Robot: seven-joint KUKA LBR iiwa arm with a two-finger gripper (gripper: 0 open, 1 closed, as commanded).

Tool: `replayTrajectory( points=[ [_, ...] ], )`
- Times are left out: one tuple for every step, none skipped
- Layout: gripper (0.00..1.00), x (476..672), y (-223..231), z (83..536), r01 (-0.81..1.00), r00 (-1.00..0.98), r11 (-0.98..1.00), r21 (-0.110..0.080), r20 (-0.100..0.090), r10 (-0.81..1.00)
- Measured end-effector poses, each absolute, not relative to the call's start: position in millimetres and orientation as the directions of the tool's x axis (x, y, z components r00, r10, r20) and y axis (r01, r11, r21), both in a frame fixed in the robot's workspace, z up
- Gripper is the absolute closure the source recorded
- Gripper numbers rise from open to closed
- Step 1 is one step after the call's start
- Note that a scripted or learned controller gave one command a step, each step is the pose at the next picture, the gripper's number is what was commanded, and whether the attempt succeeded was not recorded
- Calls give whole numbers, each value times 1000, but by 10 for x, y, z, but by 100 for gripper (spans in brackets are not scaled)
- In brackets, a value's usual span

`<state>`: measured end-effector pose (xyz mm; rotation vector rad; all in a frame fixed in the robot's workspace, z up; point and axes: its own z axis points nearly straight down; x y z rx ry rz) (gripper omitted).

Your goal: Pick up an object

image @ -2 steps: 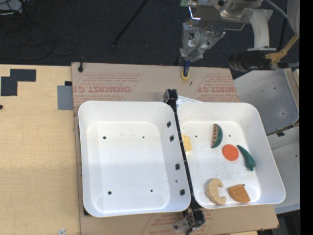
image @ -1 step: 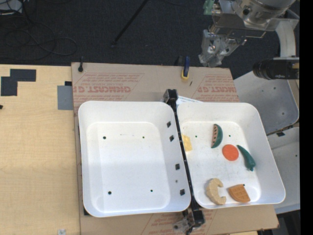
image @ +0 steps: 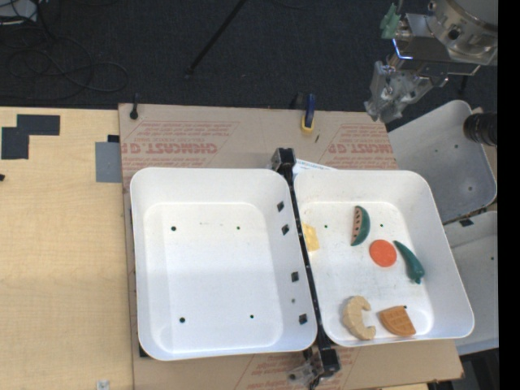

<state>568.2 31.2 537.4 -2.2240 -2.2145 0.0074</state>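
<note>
The right bin point(image: 431, 197) holds several small items: a red and green watermelon slice point(image: 359, 224), an orange disc point(image: 383, 253), a teal curved piece point(image: 409, 261), a beige curled piece point(image: 357, 318), an orange-brown wedge point(image: 397, 321) and a small yellow piece point(image: 309, 237) by the divider. My gripper point(image: 388, 97) hangs high at the top right, behind the far edge of the bins and well away from every item. Nothing shows between its fingers.
The left bin point(image: 213, 262) sits beside the right one, joined by a black clip strip point(image: 293, 250). Both rest on a cardboard sheet point(image: 203, 140). A blue and yellow clamp point(image: 308, 114) stands at the sheet's far edge. A wooden bench top point(image: 57, 242) lies to the left.
</note>
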Motion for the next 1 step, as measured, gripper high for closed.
replayTrajectory(
  points=[
    [100,5523,-232,5249,1000,4,-4,-6,-1,1000]
  ],
)
